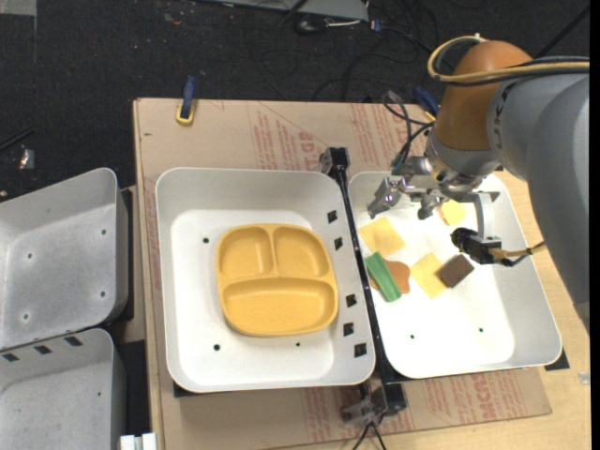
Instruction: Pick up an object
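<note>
My gripper [405, 202] hovers over the back left part of the right bin [487, 331]. Its fingers stand open with nothing between them. Just below it lies a pale yellow block [382, 235]. Further forward are a green stick [382, 277], a small orange piece [400, 272], a second yellow block [428, 276] and a brown block [457, 270]. Another yellow piece [454, 214] lies to the right of the gripper, partly under the wrist.
The left bin [187, 345] holds a yellow divided plate [277, 279]. A black divider [354, 261] runs between the bins. A black cable end [473, 245] hangs over the right bin. The grey arm [553, 139] covers the bin's back right corner.
</note>
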Available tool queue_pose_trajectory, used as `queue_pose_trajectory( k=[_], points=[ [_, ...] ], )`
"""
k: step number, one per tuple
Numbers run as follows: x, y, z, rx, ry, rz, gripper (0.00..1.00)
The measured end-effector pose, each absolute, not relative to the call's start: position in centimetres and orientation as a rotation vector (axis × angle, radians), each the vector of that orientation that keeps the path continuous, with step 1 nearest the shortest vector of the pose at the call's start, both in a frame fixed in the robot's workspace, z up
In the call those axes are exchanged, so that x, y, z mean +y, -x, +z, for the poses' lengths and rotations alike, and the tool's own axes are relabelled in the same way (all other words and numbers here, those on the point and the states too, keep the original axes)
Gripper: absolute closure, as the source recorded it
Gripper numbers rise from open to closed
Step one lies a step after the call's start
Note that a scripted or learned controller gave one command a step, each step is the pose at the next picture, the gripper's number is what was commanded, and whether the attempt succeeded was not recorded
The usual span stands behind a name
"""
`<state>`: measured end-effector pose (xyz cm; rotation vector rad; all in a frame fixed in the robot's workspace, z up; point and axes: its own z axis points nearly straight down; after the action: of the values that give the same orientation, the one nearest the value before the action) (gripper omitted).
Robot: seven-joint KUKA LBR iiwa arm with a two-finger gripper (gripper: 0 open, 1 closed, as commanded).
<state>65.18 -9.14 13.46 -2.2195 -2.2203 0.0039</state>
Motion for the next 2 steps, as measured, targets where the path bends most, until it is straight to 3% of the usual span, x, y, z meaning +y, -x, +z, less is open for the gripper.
queue_pose_trajectory(
  k=[1,2],
  points=[
    [-9.1,-65.1,9.0,-2.22,2.22,0.004,0.0],
    [-9.1,-65.3,10.3,-2.222,2.223,-0.001,1.0]
  ],
)
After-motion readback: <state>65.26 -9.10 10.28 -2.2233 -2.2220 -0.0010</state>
